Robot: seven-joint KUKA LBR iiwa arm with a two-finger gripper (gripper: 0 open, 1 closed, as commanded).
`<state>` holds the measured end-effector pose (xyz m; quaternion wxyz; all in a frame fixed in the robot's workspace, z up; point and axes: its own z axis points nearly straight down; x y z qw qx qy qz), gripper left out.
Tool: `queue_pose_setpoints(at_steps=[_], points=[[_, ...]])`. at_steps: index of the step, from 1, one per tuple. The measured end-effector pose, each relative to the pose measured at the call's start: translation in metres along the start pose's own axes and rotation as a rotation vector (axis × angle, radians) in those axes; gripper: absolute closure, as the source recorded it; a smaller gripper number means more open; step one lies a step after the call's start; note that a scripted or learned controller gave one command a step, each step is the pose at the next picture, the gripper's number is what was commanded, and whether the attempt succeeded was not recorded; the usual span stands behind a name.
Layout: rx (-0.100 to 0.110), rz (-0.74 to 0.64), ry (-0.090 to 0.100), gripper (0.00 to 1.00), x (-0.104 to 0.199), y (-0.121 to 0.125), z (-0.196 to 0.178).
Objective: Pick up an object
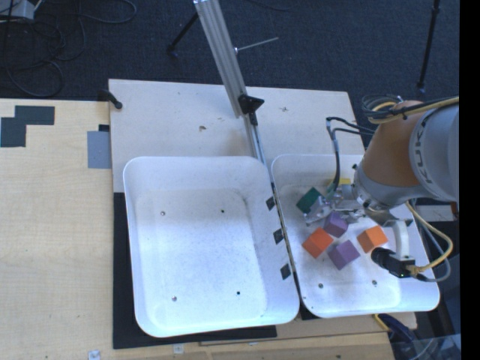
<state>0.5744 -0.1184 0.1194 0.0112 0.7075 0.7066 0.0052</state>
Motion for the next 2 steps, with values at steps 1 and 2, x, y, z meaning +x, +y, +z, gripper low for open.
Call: queue_pose_setpoints(at_steps=[1,2], points=[[-0.008,-0.001,-0.002,0.00,0.008,0.017,0.007],[-0.013,-0.003,-0.003,0.00,0.010,0.028,0.008]])
